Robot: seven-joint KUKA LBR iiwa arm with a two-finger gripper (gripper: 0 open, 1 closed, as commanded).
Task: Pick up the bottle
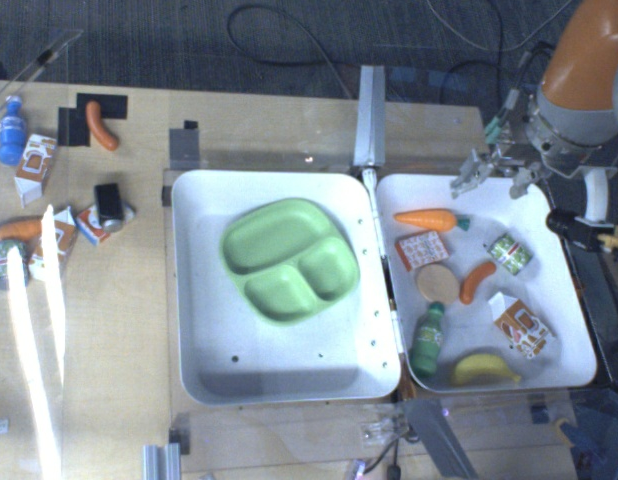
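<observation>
The grey arm comes in from the right with its orange band high at the top right corner, wrist bent down and leftward so the gripper (pixel 486 171) hangs over the far edge of the right bin (pixel 579 313), near that bin's far left corner. Its thin fingers look spread apart with nothing between them. The green bottle (pixel 428 337) lies in the right bin close to the near left corner, cap pointing away, well apart from the gripper. A carrot (pixel 426 220) lies just below the gripper, and a banana (pixel 484 369) rests beside the bottle along the near edge.
</observation>
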